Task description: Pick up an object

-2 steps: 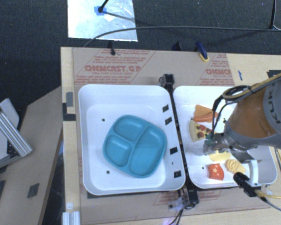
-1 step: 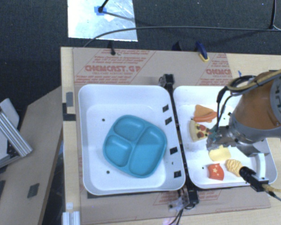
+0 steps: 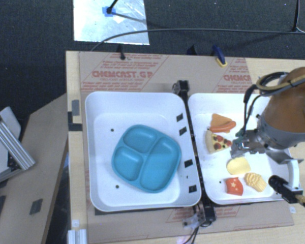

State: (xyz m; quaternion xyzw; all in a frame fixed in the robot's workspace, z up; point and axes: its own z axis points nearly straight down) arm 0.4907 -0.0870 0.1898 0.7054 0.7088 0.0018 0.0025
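The arm (image 3: 290,111) is cut off by the right edge; the right bin's (image 3: 203,105) far side is hidden beneath it.

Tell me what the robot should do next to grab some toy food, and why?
Probably lower straight down. The gripper hovers in the right bin, between the pizza slice and the pale yellow piece, with nothing seen between its fingers. The yellow piece looks nearest, so a small drop toward it seems best.

Dark carpet-like floor (image 3: 30,44) surrounds a cardboard-topped bench (image 3: 157,70); perhaps a foil sheet (image 3: 110,14) behind.
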